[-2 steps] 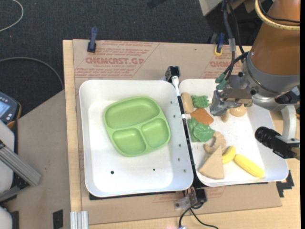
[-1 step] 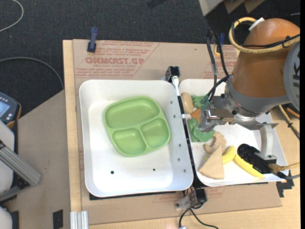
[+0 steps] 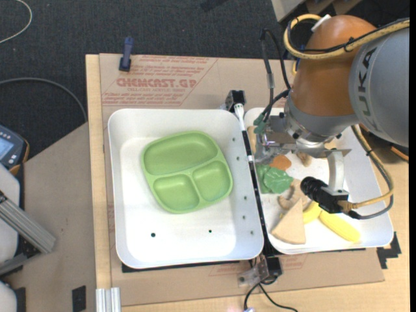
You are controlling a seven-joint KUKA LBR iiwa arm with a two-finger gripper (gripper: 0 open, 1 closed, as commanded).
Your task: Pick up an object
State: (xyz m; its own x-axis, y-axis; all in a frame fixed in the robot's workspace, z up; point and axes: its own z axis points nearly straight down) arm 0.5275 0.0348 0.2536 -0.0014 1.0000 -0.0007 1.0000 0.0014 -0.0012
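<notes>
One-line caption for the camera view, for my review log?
KUKA arm reaches down into the right bin among a green toy, yellow banana and tan wedge; green divided plate lies in the left bin.

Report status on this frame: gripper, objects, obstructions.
Gripper low in right white bin, fingers unclear. Green leafy toy, tan wedge, yellow banana lying loose. Green divided plate in left bin.

Brown bench (image 3: pixel 162 80) with red lettering, bearing two white bins side by side: left bin (image 3: pixel 130 233) and right bin (image 3: pixel 377 229), edges touching. Blue clip (image 3: pixel 126 54) on the bench's far edge.
</notes>
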